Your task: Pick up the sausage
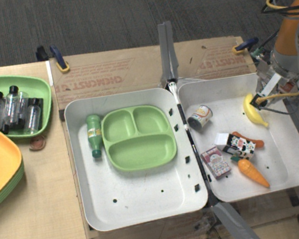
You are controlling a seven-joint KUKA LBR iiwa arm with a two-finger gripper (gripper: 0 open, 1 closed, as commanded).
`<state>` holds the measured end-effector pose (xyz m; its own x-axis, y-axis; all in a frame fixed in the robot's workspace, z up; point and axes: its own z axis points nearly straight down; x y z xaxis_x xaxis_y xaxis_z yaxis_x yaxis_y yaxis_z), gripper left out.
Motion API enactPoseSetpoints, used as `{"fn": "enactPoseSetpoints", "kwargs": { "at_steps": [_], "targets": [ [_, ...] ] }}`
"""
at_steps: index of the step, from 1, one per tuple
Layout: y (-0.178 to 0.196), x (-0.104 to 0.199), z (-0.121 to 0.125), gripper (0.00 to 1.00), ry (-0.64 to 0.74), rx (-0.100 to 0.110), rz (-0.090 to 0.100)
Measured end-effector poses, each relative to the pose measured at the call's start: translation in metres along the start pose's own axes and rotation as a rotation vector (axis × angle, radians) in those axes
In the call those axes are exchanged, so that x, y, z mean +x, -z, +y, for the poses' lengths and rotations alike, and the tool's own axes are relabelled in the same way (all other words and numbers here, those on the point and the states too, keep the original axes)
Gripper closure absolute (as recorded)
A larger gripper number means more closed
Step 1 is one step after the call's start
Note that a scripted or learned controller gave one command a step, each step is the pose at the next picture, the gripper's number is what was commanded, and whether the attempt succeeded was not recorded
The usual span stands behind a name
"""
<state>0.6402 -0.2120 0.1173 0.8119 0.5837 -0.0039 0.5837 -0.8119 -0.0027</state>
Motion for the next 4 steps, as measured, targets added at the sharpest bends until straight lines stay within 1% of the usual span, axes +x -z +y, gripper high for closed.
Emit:
{"fn": "enactPoseSetpoints", "kwargs": {
  "at_steps": [1,2,3,4],
  "targets": [
    [-0.027,-0.037,-0.016,1.0,0.193,0.003,0.002],
    [-0.012,-0.073,-0.051,1.0,0.413,-0.001,0.002],
    [0.016,-0.012,-0.013,1.0,0.283,-0.003,0.001],
    [0.001,-0.033,-0.018,1.0,0.467,0.0,0.001]
  ]
}}
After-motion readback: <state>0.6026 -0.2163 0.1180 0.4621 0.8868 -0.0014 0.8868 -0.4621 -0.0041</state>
